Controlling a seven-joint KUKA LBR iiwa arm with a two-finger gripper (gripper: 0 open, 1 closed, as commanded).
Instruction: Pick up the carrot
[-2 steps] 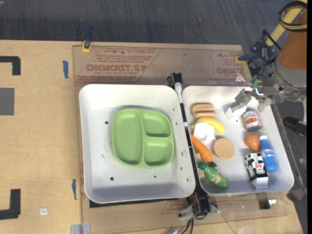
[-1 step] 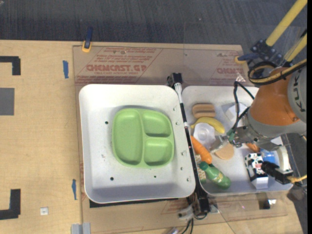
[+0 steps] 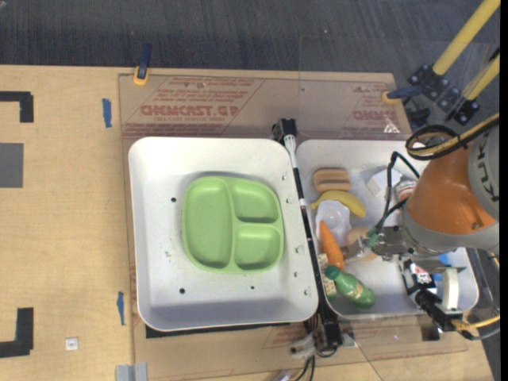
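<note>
The two-finger gripper [image 3: 371,240] sits low in the right white bin [image 3: 381,304], largely hidden beneath the grey arm with its orange band [image 3: 444,201]; whether it is released or clenched cannot be told, since the arm and black cabling cover its tip. Just left of the gripper lies one orange carrot [image 3: 330,245], tilted, with nothing visibly clasping it. Touching the carrot's lower end is one green bottle-shaped toy [image 3: 350,285]. Above the carrot rest one yellow banana [image 3: 343,203] and, beyond it, one tan bun-shaped item [image 3: 332,179]. Pale, crumpled objects beside the carrot are too indistinct to identify, and the bin's right portion is covered by the arm. Well left of the carrot, the left white bin [image 3: 151,213] holds one green three-compartment plate [image 3: 234,223]. Both bins sit on a brown cardboard sheet [image 3: 198,105].
</note>
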